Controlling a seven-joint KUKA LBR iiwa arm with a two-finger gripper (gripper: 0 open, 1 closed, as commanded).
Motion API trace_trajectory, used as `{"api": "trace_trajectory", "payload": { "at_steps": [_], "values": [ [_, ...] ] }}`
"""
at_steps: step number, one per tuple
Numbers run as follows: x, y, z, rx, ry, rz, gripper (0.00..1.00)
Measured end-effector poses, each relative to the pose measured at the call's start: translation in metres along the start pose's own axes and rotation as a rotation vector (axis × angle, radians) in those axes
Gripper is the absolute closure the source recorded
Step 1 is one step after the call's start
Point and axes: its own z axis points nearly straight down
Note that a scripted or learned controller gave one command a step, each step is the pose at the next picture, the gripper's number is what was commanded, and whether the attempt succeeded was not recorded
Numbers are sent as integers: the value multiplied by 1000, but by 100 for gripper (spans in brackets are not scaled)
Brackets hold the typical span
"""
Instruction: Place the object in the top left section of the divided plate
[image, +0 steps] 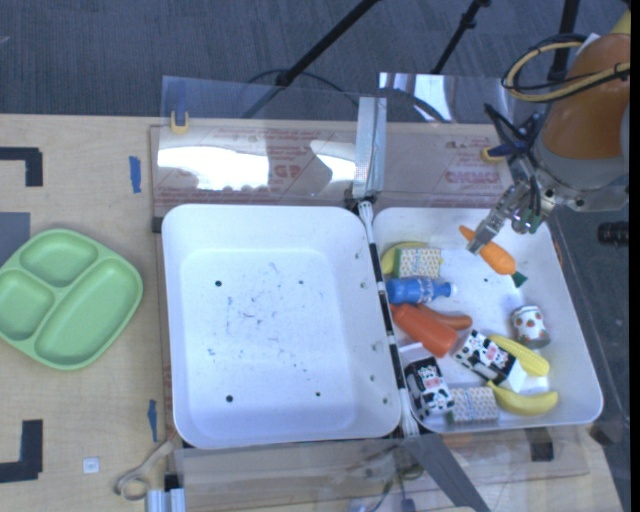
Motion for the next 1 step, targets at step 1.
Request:
{"api": "trace_trajectory", "payload": {
  "at_steps": [1],
  "values": [
    [0, 0, 0, 0, 0, 0, 0]
  ]
}}
